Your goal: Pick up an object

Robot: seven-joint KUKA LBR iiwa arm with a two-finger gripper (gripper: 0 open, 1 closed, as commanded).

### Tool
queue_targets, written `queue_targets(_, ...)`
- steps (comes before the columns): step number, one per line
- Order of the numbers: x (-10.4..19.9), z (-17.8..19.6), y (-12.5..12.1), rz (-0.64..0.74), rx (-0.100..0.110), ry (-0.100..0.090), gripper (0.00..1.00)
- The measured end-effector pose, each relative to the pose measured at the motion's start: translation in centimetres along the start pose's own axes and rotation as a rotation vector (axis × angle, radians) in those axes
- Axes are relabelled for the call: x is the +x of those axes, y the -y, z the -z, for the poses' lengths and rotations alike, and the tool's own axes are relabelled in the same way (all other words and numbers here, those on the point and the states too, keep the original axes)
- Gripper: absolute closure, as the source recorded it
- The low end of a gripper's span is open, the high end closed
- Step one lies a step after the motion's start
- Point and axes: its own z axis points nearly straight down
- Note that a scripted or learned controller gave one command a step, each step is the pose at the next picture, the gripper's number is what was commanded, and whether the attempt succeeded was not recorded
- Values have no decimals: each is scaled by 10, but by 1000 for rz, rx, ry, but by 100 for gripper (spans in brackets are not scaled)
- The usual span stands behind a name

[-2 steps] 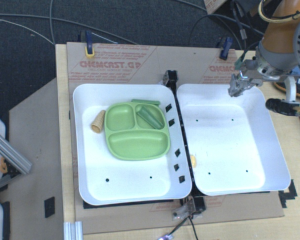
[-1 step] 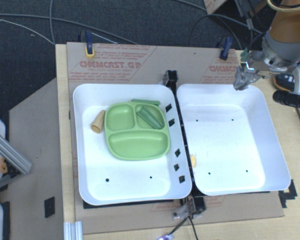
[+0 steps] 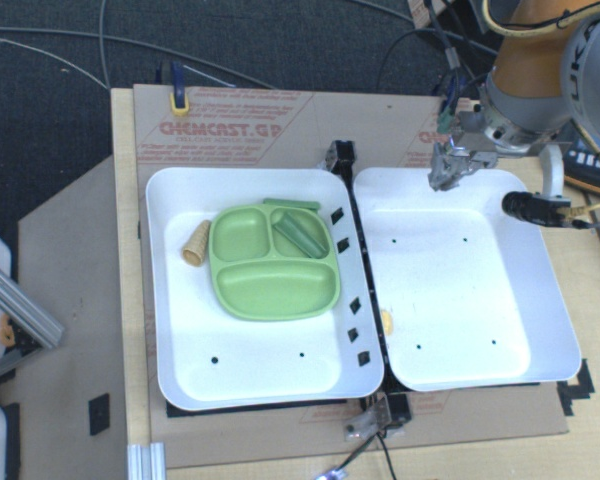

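Candidates for the pick all sit in the left bin [image 3: 170,298]. Green divided plate [image 3: 273,263] lies flat in the bin's middle, a bit toward the far edge. It looks like rigid moulded plastic, light, smooth and probably slippery; lying flat, it offers only the raised rim or a divider ridge to pinch. A dark green pod-like piece [image 3: 302,234], maybe a toy vegetable, lies in the plate's far-right compartment, tilted across it. A flat green strip [image 3: 292,205] pokes out at the plate's far edge; can't tell what it is. A tan cone [image 3: 195,243], like a toy ice-cream cone, lies on its side touching or just beside the plate's left rim. Likely light and stiff; its taper could squirt out of a pinch, so grip across the wider end. It looks like the easiest take. A small yellowish bit [image 3: 385,321] sits on the right bin's [image 3: 540,318] left edge by the divider; too small to identify.

Gripper [image 3: 446,173] hangs over the far-left corner of the right bin, near its far rim, nothing visible between its fingers. Can't tell how wide it stands; the view is too small there. The cone and plate lie well apart from it, across the divider, toward the left.
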Motion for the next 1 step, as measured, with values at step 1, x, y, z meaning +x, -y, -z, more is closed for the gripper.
queue_targets(1,45,-6,6,0,0,0,100)
